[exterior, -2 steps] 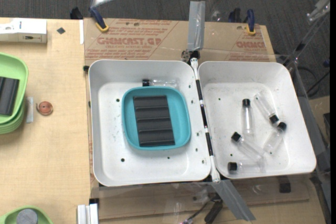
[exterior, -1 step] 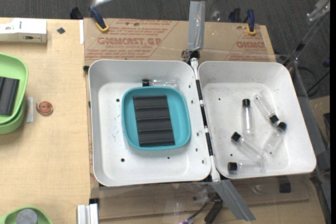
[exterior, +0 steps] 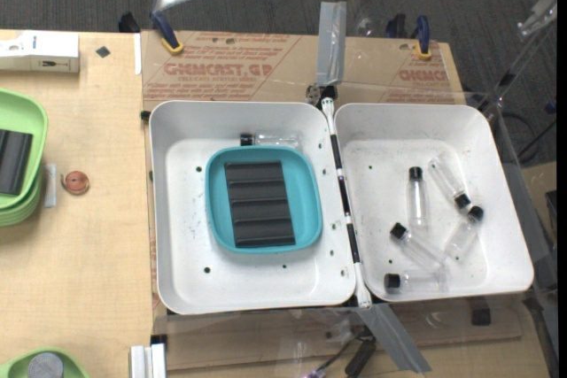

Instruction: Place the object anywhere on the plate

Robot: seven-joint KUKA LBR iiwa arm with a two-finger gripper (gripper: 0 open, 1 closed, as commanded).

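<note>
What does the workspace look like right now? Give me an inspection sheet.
Surface: two white bins, left bin and right bin, on a wooden bench.
Job's things: teal plate with a dark ridged insert in the left bin; five clear vials with black caps in the right bin, such as one upright in view; one vial behind the plate.
Clutter: green tray, small box, brown disc.
Tool: nothing seen.
Cables: nothing seen.
Surroundings: cardboard sheet with clamps, dark floor.

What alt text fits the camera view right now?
A teal plate holding a black ribbed insert sits in the left bin; one clear vial lies behind it, and several more vials lie in the right bin.
</note>
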